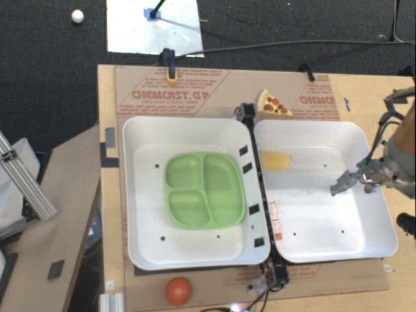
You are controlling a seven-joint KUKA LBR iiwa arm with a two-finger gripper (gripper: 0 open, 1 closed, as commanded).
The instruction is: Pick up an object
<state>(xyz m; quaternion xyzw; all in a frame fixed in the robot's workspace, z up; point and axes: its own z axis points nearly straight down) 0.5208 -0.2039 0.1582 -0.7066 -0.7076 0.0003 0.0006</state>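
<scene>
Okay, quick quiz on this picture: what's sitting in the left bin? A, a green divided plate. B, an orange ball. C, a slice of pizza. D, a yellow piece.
A: the green plate lies in the left bin; the yellow piece is in the right bin, while the pizza slice and the orange ball lie outside both bins.

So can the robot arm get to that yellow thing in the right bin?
Probably yes. The end effector hangs over the right bin, and the yellow thing lies flat near that bin's left wall with bare white floor between them. Nothing stands in the way.
</scene>
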